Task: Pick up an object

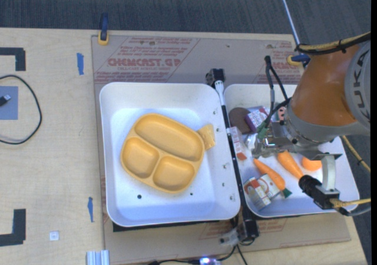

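Lying beside gripper [266,143]: carrot [269,174]

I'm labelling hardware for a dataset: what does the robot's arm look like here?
The arm is a rounded body with a broad orange band and a grey shell bearing dark lettering. Dark cables run along it, and metallic wrist hardware sits at its lower end.

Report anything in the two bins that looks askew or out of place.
The yellow divided tray lies diagonally in the left bin, with a small yellow piece loose beside its upper right edge. The right bin holds a jumbled pile.
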You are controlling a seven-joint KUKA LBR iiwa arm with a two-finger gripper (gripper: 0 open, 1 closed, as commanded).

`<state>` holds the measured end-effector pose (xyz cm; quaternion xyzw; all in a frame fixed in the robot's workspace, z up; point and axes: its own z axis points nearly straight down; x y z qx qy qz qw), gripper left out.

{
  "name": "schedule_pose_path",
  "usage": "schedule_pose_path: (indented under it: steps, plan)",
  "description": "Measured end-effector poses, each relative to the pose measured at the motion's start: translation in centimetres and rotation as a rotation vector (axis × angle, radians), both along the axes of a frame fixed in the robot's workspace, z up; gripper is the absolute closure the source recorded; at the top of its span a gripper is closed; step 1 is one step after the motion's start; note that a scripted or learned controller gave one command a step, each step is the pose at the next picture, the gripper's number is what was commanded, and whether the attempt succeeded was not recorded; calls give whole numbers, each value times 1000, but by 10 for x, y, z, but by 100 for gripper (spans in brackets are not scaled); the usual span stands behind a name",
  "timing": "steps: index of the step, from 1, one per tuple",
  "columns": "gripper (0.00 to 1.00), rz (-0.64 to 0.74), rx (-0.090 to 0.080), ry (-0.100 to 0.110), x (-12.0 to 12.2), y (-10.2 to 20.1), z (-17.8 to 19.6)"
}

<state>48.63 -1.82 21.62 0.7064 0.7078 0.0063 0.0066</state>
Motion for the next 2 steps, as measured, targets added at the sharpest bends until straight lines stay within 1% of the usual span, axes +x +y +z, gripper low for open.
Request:
schedule_pose_path:
  steps: [1,2]
  plan:
    - [0,0,0,0,0,0,0]
    - [0,-2,1,19,-7,-51,-32]
